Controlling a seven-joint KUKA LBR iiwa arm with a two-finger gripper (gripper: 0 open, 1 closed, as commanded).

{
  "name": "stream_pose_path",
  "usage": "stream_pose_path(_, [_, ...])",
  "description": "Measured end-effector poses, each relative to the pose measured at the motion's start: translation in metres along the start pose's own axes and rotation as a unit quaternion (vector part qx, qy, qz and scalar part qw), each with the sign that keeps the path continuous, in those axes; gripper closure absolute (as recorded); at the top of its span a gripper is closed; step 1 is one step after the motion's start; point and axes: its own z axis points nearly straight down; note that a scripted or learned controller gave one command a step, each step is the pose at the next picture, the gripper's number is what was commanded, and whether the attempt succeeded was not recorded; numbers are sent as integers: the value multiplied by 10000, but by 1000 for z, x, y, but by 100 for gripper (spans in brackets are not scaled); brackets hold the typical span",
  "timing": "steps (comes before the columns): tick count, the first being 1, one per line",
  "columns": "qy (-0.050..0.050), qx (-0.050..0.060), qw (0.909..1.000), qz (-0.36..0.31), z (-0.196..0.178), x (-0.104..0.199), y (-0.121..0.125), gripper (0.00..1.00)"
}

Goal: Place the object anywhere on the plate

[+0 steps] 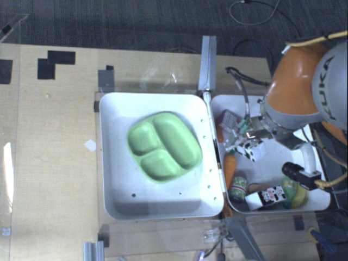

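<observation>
A small white object with black spots (253, 153) lies in the right-hand shallow white bin (321, 203), near that bin's middle and towards its left half. It is pale, blocky and slightly tilted, and its dark marks are too small to make out clearly. The end effector (246, 138) hangs directly over it, at its upper left edge. Whether the end effector is apart, together or clamped on the object cannot be told from this slanted view. The grey arm with the orange band (296, 86) reaches in from the right and covers the bin's upper right part.

The green plastic plate (165, 145), rounded and split into three compartments, sits in the left-hand shallow white bin (117, 200), a little above that bin's centre. It is turned at an angle, with bare white floor all around it.

Other things crowd the right bin. An orange carrot-shaped piece (230, 170) lies upright along the left wall, just below the end effector. A small round can (238, 188) stands just under it. A white box with a black pattern (266, 196) lies along the lower wall, and a yellow-green rounded item (293, 193) lies beside it. A crumpled grey and pink packet (228, 118) sits near the upper left corner. The walls of the two bins stand between the object and the plate. Both bins rest on the pale wooden desk (49, 145).
</observation>
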Motion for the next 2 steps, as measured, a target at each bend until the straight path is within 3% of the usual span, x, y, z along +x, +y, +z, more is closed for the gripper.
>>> stream_pose_path(1, [5,18,9959,-909,40,92,26,100])
stream_pose_path(2, [4,3,9929,-1189,-9,154,28,100])
